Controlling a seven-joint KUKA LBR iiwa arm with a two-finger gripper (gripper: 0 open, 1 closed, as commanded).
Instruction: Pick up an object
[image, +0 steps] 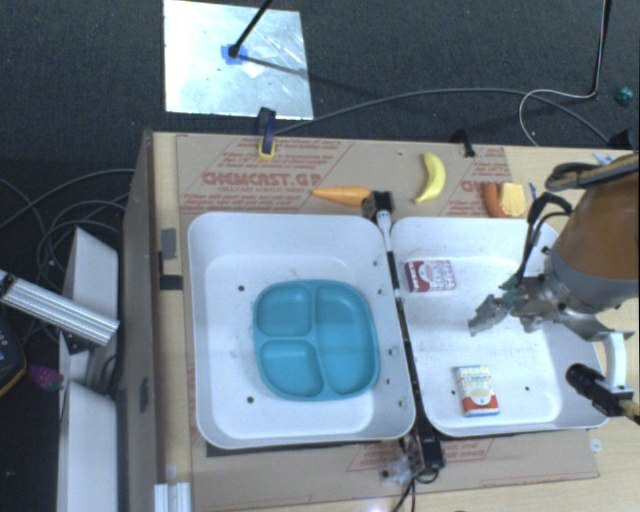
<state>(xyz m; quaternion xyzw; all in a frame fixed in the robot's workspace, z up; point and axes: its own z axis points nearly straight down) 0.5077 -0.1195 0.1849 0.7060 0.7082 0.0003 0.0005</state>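
a: any writing?
b: "chemcast" in red on the brown board (270, 180); the box labels are too small to read.
a: count?
b: two white bins: the left bin (215, 260) holds one blue divided plate (315, 337); the right bin (540, 405) holds two boxes, a red-and-white box (430, 276) at 11 o'clock and a yellow-and-red box (476, 389) at 6.
a: gripper?
b: the gripper (487, 316) hovers mid-bin between them, grasping nothing; open or clenched, can't tell.

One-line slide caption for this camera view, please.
KUKA arm's pincer hovers over the right bin, between a red-and-white box and a small carton; blue divided plate in the left bin.
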